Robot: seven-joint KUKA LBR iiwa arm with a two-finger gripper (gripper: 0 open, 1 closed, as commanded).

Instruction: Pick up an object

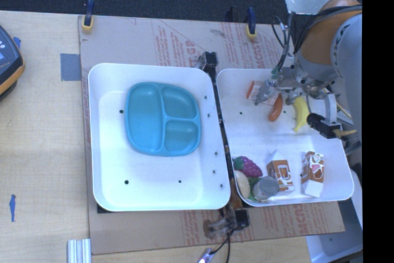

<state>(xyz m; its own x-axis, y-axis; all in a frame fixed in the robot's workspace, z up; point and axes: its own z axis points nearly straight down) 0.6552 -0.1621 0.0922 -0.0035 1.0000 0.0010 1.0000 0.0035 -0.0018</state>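
My gripper (271, 89) hangs over the upper part of the right bin (241, 132), reaching in from the right under the orange-banded wrist. Just below it lies an orange sausage-shaped toy (275, 109), and a small orange piece (250, 90) lies to its left. A yellow banana (300, 114) rests to the right of the sausage. Along the bin's near edge sit purple grapes (247, 165), a pale rounded toy (241, 182), a grey can (266, 188) and two small cartons (280, 173) (313, 173). Nothing is visibly held.
The left bin (111, 182) holds a blue divided plate (163, 118). Clamps (88, 14) (250, 21) hold the cardboard sheet at the back. A black bracket (209, 61) sits between the bins, and a yellow-edged device (7, 58) lies at the far left.
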